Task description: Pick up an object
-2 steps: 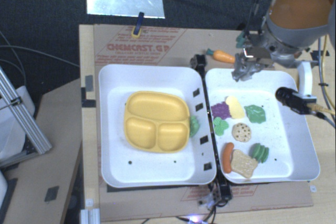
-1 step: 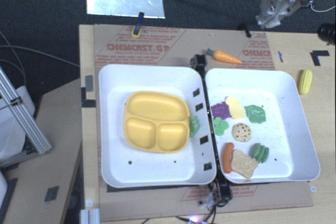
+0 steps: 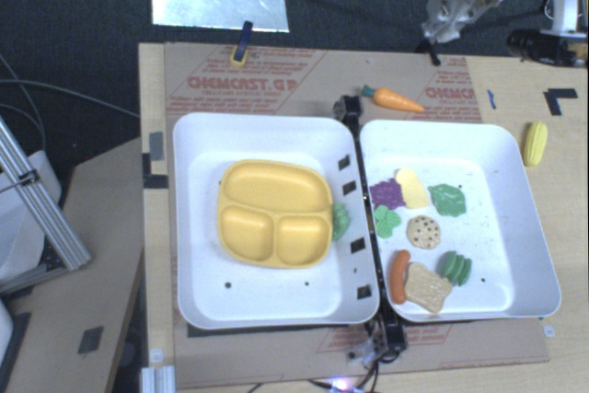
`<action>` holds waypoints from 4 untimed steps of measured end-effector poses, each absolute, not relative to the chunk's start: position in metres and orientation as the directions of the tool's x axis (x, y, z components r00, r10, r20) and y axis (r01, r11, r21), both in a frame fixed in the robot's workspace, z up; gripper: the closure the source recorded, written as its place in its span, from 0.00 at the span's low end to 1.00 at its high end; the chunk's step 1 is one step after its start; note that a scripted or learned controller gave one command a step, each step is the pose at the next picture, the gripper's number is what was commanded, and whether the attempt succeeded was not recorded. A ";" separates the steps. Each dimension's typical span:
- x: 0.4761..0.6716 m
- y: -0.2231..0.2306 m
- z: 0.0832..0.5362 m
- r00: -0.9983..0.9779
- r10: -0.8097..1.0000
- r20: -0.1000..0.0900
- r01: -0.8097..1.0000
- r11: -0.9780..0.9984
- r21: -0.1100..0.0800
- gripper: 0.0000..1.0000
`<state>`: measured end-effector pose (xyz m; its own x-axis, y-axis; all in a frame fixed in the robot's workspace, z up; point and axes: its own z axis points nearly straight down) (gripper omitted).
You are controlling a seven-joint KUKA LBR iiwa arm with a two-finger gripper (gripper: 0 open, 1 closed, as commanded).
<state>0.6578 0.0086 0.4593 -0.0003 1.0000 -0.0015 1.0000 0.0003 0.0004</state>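
Below and a little left of the gripper (image 3: 448,18), well apart, food pieces lie in the right bin (image 3: 515,198); the carrot (image 3: 394,99), outside it, is nearest, lying left-right. Finger spread: cannot tell.

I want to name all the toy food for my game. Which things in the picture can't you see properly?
- Green piece beside the yellow tray in the left bin: partly hidden by the tray's edge.
- Gripper: blurred and cut off by the top edge, so its fingers are unclear.
- Dark green food in the right bin: too small to name.
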 end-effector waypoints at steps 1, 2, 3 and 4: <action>0.668 0.123 0.540 -0.016 1.000 0.005 1.000 0.016 0.012 1.00; 0.626 0.192 0.391 -0.012 1.000 0.000 1.000 0.012 -0.015 1.00; 0.653 0.221 0.545 -0.008 1.000 0.007 1.000 0.008 0.019 1.00; 0.604 0.235 0.349 -0.006 1.000 -0.004 1.000 0.006 -0.016 1.00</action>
